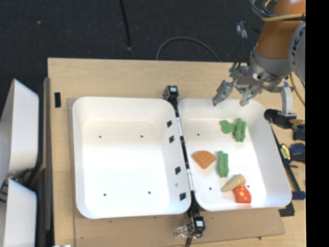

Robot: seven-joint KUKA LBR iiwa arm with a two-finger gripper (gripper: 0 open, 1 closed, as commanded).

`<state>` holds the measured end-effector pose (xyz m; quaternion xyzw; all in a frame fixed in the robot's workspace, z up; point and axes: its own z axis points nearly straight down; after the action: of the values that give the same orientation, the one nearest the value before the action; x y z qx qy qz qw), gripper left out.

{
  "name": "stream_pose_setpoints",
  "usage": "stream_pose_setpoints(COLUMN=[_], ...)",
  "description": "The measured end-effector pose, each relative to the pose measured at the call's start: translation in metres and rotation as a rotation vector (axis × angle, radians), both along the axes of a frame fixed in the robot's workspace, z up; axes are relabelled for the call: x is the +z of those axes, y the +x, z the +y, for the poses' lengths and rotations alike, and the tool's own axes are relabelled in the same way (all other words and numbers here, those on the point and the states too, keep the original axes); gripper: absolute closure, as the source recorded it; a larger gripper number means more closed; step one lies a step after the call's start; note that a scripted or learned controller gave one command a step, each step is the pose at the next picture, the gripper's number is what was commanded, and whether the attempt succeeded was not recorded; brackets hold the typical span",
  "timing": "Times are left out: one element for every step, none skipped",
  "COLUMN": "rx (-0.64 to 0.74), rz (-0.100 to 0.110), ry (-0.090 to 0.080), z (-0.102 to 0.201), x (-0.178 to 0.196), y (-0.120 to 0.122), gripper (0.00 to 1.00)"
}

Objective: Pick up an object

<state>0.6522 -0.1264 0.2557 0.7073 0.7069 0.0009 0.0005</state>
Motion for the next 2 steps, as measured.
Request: stream_pose_setpoints(rx=[-0.005, 0.001], rz=[0.007, -0.004], ry=[-0.004, -0.006], z=[-0.071, -0.08], x=[-0.084, -0.141], y=[-0.009, 0.009], gripper=[0.0, 0.0])
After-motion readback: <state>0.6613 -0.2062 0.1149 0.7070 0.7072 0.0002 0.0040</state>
